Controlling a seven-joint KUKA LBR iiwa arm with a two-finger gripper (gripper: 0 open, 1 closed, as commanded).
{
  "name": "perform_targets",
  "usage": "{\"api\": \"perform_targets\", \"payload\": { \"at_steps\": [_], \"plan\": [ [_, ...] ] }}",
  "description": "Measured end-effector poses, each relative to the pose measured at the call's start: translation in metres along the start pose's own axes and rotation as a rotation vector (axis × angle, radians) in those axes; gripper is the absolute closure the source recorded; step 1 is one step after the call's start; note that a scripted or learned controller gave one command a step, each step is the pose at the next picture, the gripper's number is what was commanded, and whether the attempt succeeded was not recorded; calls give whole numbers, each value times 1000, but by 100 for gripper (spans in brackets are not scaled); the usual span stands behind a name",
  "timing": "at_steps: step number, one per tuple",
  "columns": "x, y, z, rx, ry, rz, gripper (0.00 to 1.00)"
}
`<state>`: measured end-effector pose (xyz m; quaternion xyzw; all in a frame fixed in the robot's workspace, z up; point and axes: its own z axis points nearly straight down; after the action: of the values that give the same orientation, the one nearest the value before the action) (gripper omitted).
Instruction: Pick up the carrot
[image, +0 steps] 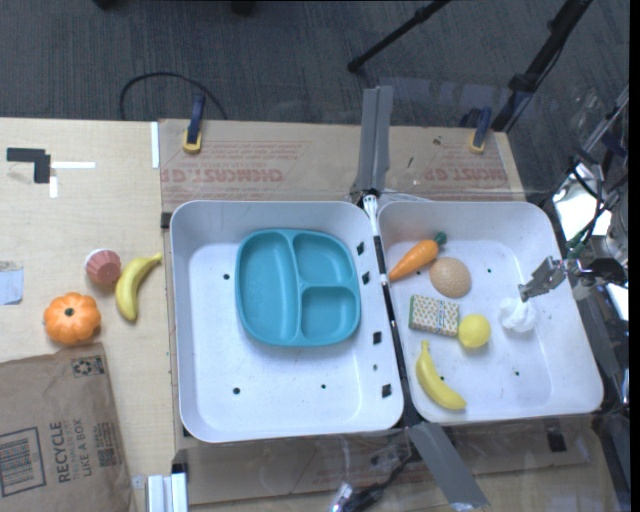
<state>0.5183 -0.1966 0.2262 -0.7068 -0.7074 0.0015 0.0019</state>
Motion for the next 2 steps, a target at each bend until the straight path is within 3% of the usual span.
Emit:
{"api": "perform_targets", "payload": {
  "at_steps": [1, 2],
  "plan": [
    [89, 43, 37, -2, -1, -240, 0],
    [86, 103, 71, -4, -3, -313, 0]
  ]
}}
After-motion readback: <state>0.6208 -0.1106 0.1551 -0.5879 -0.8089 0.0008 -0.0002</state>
